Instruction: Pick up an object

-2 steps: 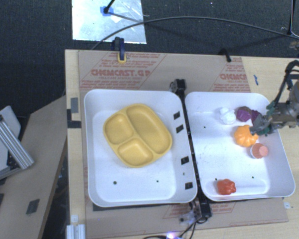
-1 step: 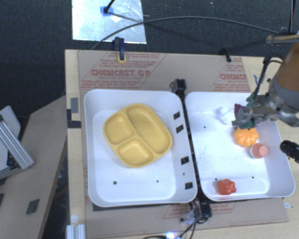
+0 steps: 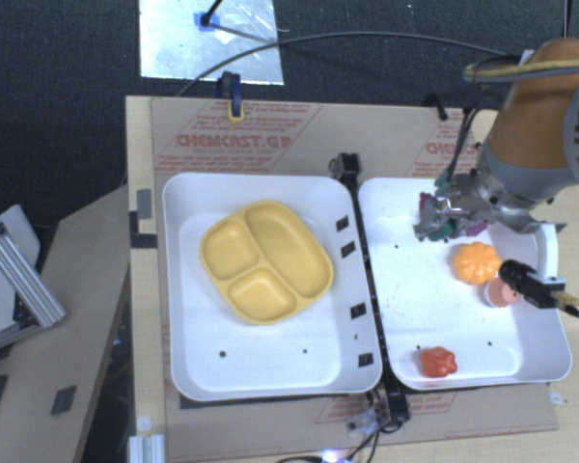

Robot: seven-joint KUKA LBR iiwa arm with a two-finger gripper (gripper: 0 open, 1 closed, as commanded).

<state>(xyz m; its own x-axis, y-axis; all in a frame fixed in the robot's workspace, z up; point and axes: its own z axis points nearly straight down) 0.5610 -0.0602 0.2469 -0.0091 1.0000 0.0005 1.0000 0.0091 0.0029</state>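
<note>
Over the right bin [image 3: 536, 347], toward its back edge, my pincer [image 3: 434, 222] hangs low; whether its fingers stand apart or together I cannot tell, as they are too small and cluttered to read. A purple-green item [image 3: 463, 226] lies just beside it. Nearer the front, an orange pumpkin-shaped toy [image 3: 476, 262] rests in mid-bin, a pinkish object [image 3: 499, 292] just beside it. A red toy [image 3: 437, 361] sits near the front wall. The left bin [image 3: 188, 355] bears a yellow divided plate [image 3: 264, 260].
</note>
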